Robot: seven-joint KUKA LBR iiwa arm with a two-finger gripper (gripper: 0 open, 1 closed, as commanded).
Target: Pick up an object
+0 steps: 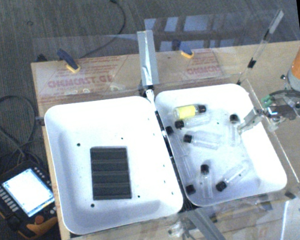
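The pincer [247, 124] reaches in over the right rim of the right bin [264, 156]. Its pale tips blend with the white plastic beneath, so I cannot tell whether it is released or clenched, and nothing can be made out between the tips. Behind it, the arm [297, 70] is cut off at the frame's side, with just a sliver of its orange band visible.

Inside the right bin lie small bottles with black caps. Most are clear and nearly vanish against the white floor, so the caps are the surest guide. I count about seven:

- One yellow bottle [189, 110] lies near the back wall of the bin, the easiest to see.
- One clear bottle [191, 121] lies just in front of the yellow one.
- One clear bottle [201, 139] lies near the bin's middle.
- One capped bottle [234, 125] lies just left of the pincer tips; whether it touches them is unclear.
- Three more sit toward the front wall, their bodies hard to trace.

The left bin [61, 156], beside the right bin on the desk [46, 81], holds one dark ribbed block [110, 172]. Left of that bin, off the desk, rests one handheld screen [25, 193], partly cut by the frame edge.
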